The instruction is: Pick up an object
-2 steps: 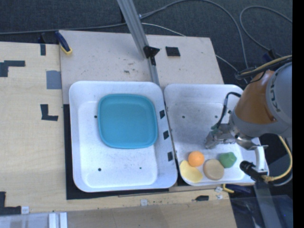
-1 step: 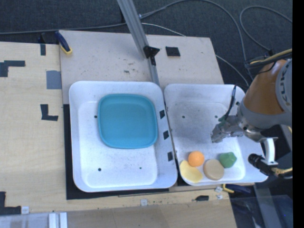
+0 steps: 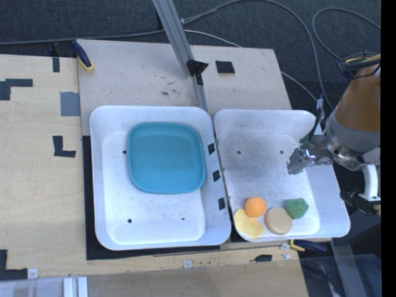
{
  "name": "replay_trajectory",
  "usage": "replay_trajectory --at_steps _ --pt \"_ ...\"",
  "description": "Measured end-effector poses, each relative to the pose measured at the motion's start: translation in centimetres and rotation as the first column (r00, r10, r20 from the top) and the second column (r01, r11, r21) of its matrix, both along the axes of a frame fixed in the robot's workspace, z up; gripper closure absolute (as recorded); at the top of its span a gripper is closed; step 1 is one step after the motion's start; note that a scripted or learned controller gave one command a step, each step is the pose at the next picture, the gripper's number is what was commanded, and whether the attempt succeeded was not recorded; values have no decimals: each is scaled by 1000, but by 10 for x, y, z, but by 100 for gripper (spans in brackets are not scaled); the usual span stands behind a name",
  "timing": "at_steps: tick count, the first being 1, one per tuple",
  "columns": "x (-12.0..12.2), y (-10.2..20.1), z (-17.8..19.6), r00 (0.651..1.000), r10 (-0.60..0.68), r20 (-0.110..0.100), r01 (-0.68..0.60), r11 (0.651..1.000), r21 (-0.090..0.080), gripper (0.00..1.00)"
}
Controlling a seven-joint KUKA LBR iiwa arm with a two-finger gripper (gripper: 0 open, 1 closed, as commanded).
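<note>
Along the front edge of the right bin (image 3: 260,135) lie several small objects: an orange ball (image 3: 255,206), a yellow piece (image 3: 246,225), a tan round piece (image 3: 278,221) and a green piece (image 3: 297,208). My gripper (image 3: 297,162) hangs over the right side of that bin, above and behind the green piece, with nothing visible between its fingers. The arm comes in from the right, its orange band (image 3: 364,101) above the wrist.
The left bin (image 3: 111,228) holds a blue square plate (image 3: 166,157). A metal pole (image 3: 179,39) slants up from between the bins. Cables (image 3: 297,23) trail across the dark floor at the back right.
</note>
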State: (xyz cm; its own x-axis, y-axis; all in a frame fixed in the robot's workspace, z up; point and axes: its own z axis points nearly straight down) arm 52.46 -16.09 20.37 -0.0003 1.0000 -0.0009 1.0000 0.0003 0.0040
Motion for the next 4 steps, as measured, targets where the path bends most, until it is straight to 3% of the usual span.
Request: replay_trajectory --at_steps 1,4 --pt "0 0 2 1000 0 -5 0 1000 1 100" --pt "4 144 -7 1000 3 -5 -3 1000 2 100"
